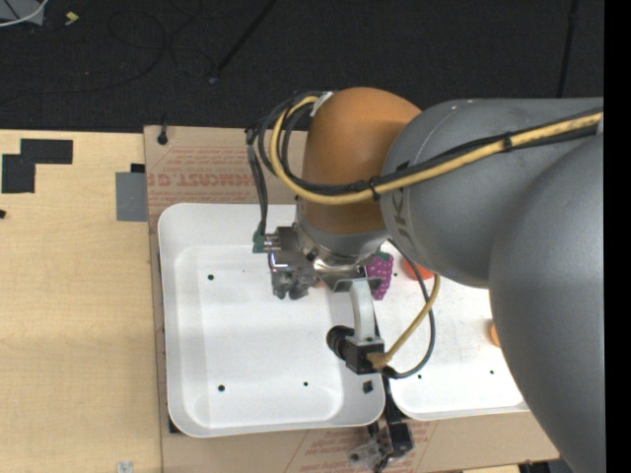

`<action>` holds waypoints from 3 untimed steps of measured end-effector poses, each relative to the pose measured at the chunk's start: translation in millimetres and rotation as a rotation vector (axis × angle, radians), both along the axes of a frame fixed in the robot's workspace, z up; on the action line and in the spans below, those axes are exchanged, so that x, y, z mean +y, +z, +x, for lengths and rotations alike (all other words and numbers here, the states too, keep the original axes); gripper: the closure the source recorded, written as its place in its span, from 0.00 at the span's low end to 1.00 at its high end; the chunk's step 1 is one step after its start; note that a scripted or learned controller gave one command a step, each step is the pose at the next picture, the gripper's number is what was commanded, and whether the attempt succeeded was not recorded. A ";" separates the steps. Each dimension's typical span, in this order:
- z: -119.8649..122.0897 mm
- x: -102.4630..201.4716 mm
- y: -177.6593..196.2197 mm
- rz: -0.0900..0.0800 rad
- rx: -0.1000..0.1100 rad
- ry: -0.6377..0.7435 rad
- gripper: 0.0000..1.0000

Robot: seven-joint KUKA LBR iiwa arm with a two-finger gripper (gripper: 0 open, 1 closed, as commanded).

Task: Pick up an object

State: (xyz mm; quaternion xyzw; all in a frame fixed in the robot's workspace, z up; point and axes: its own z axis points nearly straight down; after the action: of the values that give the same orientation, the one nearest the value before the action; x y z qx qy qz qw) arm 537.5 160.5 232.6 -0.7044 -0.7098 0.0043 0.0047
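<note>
Jaws are hidden under the wrist, so whether the gripper [296,282] is open or holding anything I cannot tell. It hangs over the left bin [197,363]. A purple object [381,272] sits at its three o'clock, beside an orange one [419,272]; reaching either looks like the next step, with the cable [419,333] close by.

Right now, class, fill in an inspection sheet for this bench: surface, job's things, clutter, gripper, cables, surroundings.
Surface: left bin, white, small dark dots on its floor; right bin mostly covered by the arm.
Job's things: purple object near the bins' shared edge, partly hidden; orange bits beside it and at the arm's edge.
Clutter: nothing seen.
Gripper: gripper over the left bin's upper part; finger state unclear.
Cables: yellow cable looping below the wrist; a bundle over the orange band.
Surroundings: cardboard under the bins, wooden bench left, dark floor behind.
</note>
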 end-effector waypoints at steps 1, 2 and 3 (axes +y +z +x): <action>-35.3 70.6 61.9 0.003 -0.013 0.001 1.00; 13.7 68.3 137.2 0.001 -0.019 -0.004 1.00; -30.1 82.8 47.8 -0.006 0.002 -0.004 1.00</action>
State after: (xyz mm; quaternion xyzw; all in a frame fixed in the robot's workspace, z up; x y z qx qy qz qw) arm 507.4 243.3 280.4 -0.7058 -0.7083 0.0071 0.0035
